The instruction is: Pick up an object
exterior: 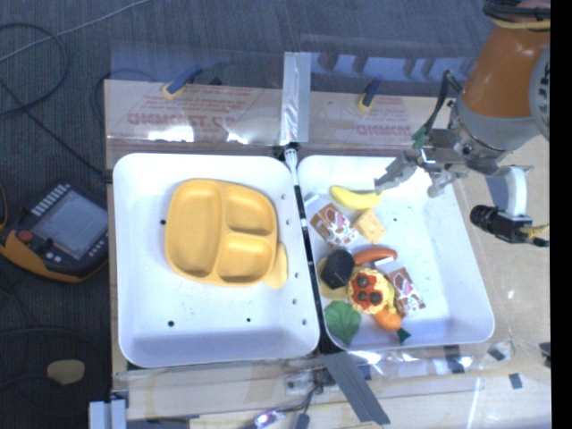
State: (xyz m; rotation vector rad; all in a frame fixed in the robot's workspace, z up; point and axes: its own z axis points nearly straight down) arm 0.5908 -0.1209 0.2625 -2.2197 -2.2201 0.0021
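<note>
The right bin (465, 266) holds a heap of toy food: a yellow banana (353, 197), a printed snack packet (332, 224), a pale yellow block (371, 228), a black lump (337, 269), a red sausage (376, 256), a pizza slice (367, 290), a green leaf (342, 320) and an orange carrot (390, 320). My gripper (414, 181) hangs over the far part of this bin, just right of the banana. It is open, fingers spread wide, with nothing between them. One fingertip (391, 178) points toward the banana's end.
A yellow divided tray (223, 232) lies in the left bin (143, 329). A metal divider strip (295, 96) runs between the bins at the back. A black handheld pendant (58, 231) lies on the floor to the left. Bare white floor shows along the right bin's right side.
</note>
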